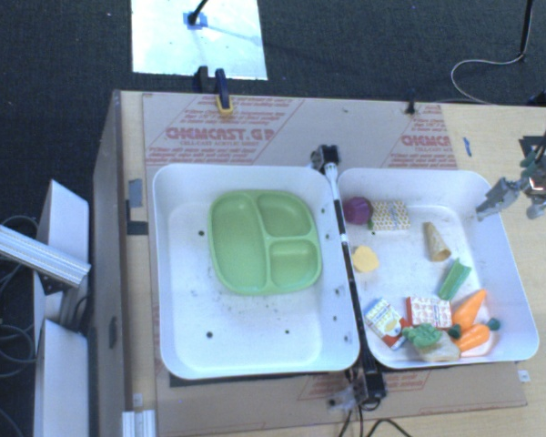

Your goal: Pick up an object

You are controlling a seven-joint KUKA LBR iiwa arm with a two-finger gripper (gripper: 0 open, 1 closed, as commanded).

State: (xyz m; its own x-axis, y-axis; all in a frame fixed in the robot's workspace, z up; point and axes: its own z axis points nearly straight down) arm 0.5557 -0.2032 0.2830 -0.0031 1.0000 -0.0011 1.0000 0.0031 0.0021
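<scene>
Currently the tool (519,194) hangs over the right bin's (514,271) far right rim, fingers spread and holding nothing. Toy food lies in that bin: a purple onion (357,210), cone (436,240), carrots (470,321). Left bin (177,271) carries a green tray (262,242).

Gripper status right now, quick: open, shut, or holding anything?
Gripper: open, holding nothing, at the right bin's far right rim, above the toys.

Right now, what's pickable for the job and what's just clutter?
Job: gripper; right bin items: purple ball, cone, yellow piece, green stick, carrots, small boxes.
Clutter: green tray in left bin, cables.
</scene>
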